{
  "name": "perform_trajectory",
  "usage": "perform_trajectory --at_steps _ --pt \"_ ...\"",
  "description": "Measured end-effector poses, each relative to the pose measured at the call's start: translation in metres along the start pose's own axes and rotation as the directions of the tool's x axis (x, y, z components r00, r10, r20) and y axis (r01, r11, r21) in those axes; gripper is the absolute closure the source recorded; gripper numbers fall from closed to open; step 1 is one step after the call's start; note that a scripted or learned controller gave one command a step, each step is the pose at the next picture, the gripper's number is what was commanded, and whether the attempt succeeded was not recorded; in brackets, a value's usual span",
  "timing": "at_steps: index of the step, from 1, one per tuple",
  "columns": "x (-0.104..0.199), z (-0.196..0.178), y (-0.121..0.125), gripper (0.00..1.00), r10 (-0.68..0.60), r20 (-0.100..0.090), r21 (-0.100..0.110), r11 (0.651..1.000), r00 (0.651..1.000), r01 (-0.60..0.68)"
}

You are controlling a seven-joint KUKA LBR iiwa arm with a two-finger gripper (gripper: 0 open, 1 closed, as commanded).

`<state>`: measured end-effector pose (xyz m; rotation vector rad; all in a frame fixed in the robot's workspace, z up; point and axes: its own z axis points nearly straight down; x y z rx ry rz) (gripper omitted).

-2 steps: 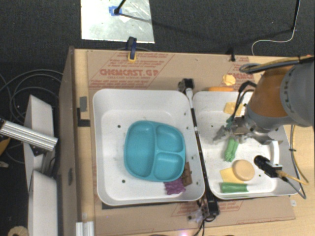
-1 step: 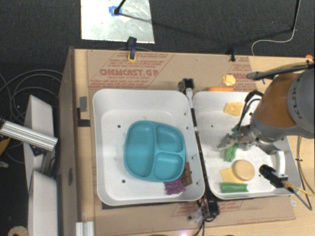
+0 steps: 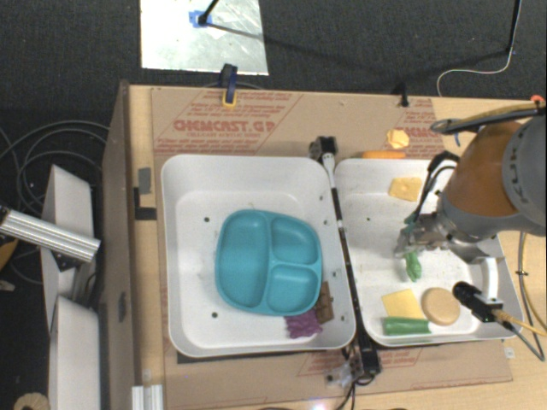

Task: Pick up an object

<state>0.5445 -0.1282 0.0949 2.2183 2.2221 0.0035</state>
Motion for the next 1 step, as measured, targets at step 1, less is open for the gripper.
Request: perform_trajectory --at_steps 1 --pt "0.0771 -0.0952 0.0284 1.00 -0.011 -0.002 -0.010 1.000 1.000 0.011"
